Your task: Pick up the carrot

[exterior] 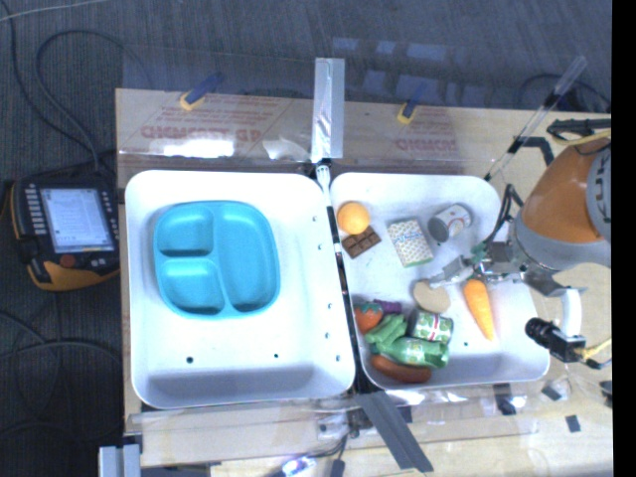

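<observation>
- Blue divided plate in left bin, well left of gripper.
- Orange ball, chocolate bar, patterned packet and grey can in right bin, left of and above gripper.
- Green can below-left of gripper.
- Gripper just above carrot; carrot's thick end at fingertips, tip pointing away, lower right.
- Jaw opening and grasp: cannot tell.

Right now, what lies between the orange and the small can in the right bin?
In the camera view, a small white packet lies between the orange and the small can.
</observation>
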Motion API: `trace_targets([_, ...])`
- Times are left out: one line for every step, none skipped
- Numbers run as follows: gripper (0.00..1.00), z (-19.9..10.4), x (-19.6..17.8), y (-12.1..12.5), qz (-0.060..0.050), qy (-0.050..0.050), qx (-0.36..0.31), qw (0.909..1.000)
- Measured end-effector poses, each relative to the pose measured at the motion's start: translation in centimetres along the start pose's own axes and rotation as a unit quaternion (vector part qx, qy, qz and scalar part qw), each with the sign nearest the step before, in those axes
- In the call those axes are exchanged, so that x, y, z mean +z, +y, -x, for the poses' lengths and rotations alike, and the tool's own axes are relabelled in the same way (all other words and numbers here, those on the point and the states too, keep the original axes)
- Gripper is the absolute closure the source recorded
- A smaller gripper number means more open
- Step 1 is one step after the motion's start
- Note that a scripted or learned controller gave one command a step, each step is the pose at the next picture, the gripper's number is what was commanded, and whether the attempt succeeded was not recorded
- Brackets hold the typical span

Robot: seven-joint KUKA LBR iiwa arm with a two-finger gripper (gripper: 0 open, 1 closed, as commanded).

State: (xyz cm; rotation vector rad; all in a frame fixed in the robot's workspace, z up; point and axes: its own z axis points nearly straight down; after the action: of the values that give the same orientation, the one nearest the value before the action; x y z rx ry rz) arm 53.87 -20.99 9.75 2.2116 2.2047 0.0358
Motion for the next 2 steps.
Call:
trace_targets([1.0,-0.1,-0.9,0.1,0.001,-0.001,-0.001,1.0])
trace_targets([1.0,-0.3,0.5,0.1,-0.011,-0.003,-0.084,0.9964])
